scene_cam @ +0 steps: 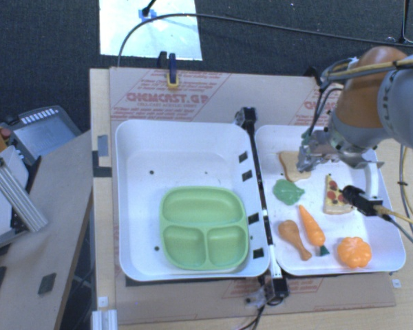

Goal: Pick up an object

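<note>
The right bin (392,253) holds several toy foods. A tan bread slice (288,163) lies at its back left, and a green leaf (288,191) sits just in front of it. A pizza slice (336,195) lies to the right of the leaf. Along the front are a carrot (311,225), a chicken drumstick (294,238) and an orange fruit (354,251). My gripper (305,161) points down at the right edge of the bread slice, low over the bin floor. The wrist hides part of the bread.
The left bin (134,184) holds a green divided plate (204,227) at its front. A black divider with clips (253,177) runs between the bins. Cables (392,215) hang from the arm over the right bin's right side.
</note>
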{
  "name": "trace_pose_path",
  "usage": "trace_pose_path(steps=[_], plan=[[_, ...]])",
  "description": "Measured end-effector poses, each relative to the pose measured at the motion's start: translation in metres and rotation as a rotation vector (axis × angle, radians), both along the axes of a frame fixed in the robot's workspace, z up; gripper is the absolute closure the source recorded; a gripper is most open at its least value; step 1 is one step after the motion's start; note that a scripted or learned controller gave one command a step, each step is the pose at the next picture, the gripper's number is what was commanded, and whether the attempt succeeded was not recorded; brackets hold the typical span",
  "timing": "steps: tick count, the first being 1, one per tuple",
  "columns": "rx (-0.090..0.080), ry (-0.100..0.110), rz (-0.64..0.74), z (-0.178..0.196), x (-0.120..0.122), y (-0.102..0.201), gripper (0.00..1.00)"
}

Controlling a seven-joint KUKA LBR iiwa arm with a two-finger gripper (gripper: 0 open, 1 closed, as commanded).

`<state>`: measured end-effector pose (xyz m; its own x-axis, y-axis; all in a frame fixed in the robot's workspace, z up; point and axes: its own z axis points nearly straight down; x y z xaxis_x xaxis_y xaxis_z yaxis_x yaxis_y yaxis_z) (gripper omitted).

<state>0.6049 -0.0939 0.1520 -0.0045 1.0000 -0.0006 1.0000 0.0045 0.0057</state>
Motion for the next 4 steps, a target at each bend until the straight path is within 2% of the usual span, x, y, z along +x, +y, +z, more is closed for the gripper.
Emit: trace_pose_path(steps=[1, 2, 3, 4], plan=[[0.0, -0.001, 0.0, 0.058, -0.008, 0.002, 1.0], [0.001, 0.003, 0.0, 0.068, -0.007, 0.002, 1.0], [0.002, 0.003, 0.005, 0.075, -0.011, 0.058, 1.0], [0.003, 0.003, 0.006, 0.079, -0.004, 0.122, 1.0]])
